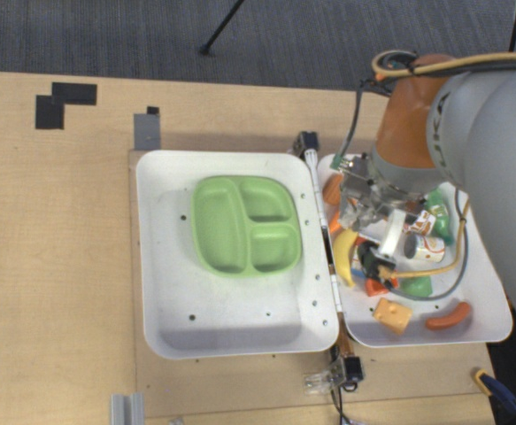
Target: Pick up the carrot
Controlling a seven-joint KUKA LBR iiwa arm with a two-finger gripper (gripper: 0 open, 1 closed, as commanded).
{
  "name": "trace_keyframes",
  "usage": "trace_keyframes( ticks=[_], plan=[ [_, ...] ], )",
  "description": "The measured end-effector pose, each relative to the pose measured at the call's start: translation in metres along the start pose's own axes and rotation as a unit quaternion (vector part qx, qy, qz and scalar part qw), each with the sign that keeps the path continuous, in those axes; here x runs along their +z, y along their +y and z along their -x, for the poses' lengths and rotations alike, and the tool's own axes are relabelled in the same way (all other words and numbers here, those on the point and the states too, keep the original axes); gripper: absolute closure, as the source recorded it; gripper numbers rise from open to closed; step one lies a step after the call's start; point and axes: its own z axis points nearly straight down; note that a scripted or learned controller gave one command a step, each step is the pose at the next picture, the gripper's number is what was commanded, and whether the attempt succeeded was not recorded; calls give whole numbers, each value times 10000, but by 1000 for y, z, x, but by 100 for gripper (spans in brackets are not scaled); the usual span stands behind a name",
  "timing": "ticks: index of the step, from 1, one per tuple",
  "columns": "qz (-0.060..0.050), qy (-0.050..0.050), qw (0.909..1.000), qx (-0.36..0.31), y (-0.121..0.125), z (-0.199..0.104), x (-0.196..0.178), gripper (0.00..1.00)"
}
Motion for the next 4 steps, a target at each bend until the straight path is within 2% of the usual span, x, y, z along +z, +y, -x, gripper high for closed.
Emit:
trace_keyframes(
  ticks=[1,2,3,4],
  plan=[
    [3,4,10000,-33,-4,-20,0,0],
    [6,1,9999,162,12,-14,0,0],
    [5,1,9940,1098,41,11,0,0],
    [-5,2,9933,1157,8,-15,0,0]
  ],
)
